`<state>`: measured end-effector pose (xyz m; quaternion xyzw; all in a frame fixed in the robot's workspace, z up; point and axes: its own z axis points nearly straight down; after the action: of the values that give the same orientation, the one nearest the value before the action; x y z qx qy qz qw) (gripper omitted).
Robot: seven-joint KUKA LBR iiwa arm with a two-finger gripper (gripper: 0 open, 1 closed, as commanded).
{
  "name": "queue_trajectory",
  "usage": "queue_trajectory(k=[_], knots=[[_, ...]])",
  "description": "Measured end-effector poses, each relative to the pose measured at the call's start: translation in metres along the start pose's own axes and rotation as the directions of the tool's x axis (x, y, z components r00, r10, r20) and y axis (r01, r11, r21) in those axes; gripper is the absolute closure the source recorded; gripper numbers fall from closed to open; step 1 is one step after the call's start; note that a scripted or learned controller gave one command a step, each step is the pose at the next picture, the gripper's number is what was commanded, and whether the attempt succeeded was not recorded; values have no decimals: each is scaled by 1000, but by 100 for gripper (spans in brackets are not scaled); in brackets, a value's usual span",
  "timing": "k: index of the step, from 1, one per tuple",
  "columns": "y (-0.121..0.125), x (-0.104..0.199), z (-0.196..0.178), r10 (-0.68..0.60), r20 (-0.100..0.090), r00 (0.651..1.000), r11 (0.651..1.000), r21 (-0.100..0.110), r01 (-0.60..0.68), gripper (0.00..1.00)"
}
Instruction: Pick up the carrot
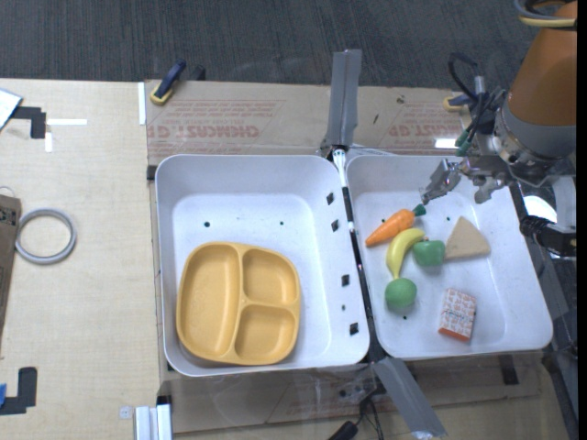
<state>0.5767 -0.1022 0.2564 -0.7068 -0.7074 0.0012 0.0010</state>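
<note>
The carrot [390,227] lay in the right bin [514,337], just left of a banana [402,248]. The gripper [463,183] hovered open above the bin's far side, holding nothing.

You see an orange carrot [391,226] with a green tip, a yellow banana [401,248], a yellow divided plate [239,302], and white bins [248,186].

Gripper above the right bin

The gripper [463,180] hangs open, apart from the carrot [390,227] beside the banana [401,249].
</note>
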Motion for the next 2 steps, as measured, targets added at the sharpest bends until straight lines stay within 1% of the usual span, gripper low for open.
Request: queue_trajectory(k=[1,2], knots=[[43,-37,67,-291,1,957,957,-2,291,0],[65,-10,154,-481,10,877,876,-22,481,0]])
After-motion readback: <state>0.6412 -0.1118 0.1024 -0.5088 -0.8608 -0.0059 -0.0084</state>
